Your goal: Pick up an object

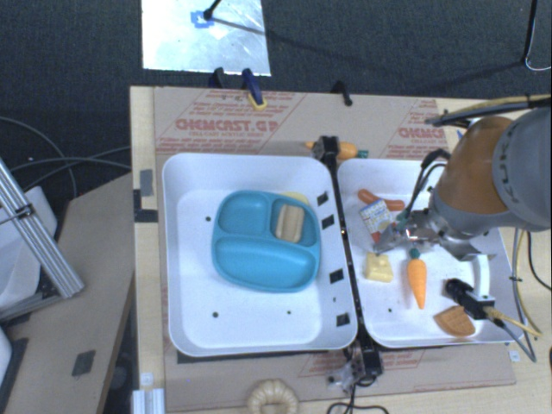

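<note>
The grey arm's hand (395, 236) hangs low in the right white bin (392, 330), among a yellow cheese wedge (379, 268), an orange plastic carrot (417, 281) and a small printed packet (373, 216). Whether it grips anything I cannot tell; nothing looks lifted yet, so the pick remains undone.

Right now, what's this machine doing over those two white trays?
A grey and orange robot arm reaches in from the right over the right bin, where toy food lies scattered. Its claw is low among the pieces, near a small packet, a yellow cheese wedge and a carrot. I can't see anything held in it yet. A sausage and a brown biscuit also lie there. The left bin holds a blue divided plate with a tan piece in one compartment.
</note>
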{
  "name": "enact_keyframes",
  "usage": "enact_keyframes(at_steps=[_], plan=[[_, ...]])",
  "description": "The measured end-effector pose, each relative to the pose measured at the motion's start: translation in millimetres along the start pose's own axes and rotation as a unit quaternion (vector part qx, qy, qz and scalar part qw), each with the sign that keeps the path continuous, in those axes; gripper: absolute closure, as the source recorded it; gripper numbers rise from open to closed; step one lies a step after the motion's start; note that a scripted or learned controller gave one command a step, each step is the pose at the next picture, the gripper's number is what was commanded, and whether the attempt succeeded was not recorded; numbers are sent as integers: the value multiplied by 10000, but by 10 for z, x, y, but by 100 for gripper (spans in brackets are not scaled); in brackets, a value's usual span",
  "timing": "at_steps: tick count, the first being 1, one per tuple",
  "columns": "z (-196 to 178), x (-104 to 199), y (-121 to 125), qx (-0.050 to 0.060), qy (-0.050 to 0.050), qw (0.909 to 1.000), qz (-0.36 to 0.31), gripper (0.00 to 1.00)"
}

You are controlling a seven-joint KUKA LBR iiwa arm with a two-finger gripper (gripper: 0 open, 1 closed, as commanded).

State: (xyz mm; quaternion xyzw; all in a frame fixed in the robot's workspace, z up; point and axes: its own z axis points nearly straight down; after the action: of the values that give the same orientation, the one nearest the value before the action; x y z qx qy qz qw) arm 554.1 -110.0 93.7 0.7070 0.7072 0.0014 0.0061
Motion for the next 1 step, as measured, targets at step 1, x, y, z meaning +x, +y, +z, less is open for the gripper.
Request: enact_keyframes(at_steps=[1], plan=[[70, 2, 29, 12, 29, 10000, -1, 0]])
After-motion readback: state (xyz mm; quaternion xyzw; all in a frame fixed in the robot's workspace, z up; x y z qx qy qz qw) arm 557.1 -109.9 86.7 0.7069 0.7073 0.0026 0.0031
